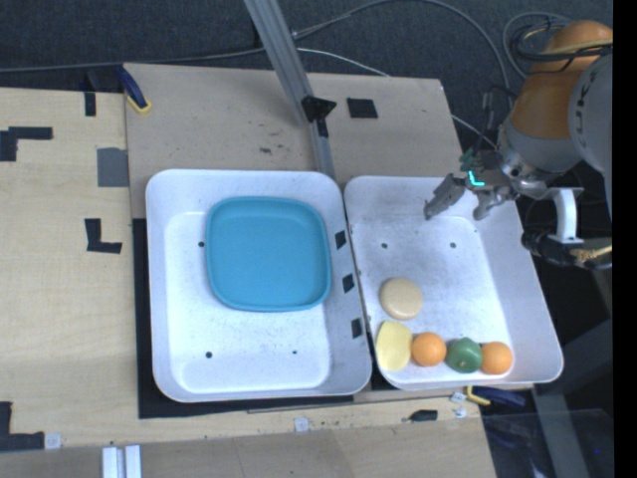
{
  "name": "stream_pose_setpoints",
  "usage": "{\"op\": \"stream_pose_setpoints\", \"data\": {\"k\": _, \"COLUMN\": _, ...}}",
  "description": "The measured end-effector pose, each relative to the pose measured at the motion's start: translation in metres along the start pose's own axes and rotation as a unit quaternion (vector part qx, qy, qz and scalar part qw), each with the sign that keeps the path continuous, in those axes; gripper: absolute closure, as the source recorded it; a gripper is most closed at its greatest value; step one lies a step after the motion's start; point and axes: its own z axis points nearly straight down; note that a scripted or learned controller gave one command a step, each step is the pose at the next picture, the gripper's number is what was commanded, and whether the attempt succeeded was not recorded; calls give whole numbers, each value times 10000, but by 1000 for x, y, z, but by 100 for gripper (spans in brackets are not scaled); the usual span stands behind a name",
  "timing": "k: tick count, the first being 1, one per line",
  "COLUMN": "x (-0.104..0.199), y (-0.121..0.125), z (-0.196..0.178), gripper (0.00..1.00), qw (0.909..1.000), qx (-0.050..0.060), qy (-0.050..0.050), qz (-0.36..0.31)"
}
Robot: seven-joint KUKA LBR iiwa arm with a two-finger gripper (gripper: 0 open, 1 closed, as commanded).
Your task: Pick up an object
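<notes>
Upper right of frame: grey arm with orange band (557,98) reaches in, its two-finger gripper (460,203) spread open, nothing between the fingers, over the far end of the right white bin (518,267). Lower end of that bin: beige round piece (401,298), yellow oblong piece (393,347), small orange ball (428,350), green lump (463,355), second orange ball (496,358) in a row. Left white bin (179,267) holds a blue square plate (268,253).

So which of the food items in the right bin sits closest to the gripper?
The beige round one, farthest up the right bin toward the gripper; the yellow piece, two orange ones and green one line the bin's near edge.
</notes>
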Motion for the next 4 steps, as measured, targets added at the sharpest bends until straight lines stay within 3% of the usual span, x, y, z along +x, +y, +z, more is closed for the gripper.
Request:
{"op": "stream_pose_setpoints", "data": {"k": 1, "x": 0, "y": 0, "z": 0, "gripper": 0, "qw": 10000, "qx": 1, "qy": 0, "qz": 0}}
{"op": "stream_pose_setpoints", "data": {"k": 3, "x": 6, "y": -10, "z": 92, "gripper": 0, "qw": 10000, "qx": 22, "qy": 4, "qz": 0}}
{"op": "stream_pose_setpoints", "data": {"k": 4, "x": 7, "y": -10, "z": 107, "gripper": 0, "qw": 10000, "qx": 2, "qy": -2, "qz": -3}}
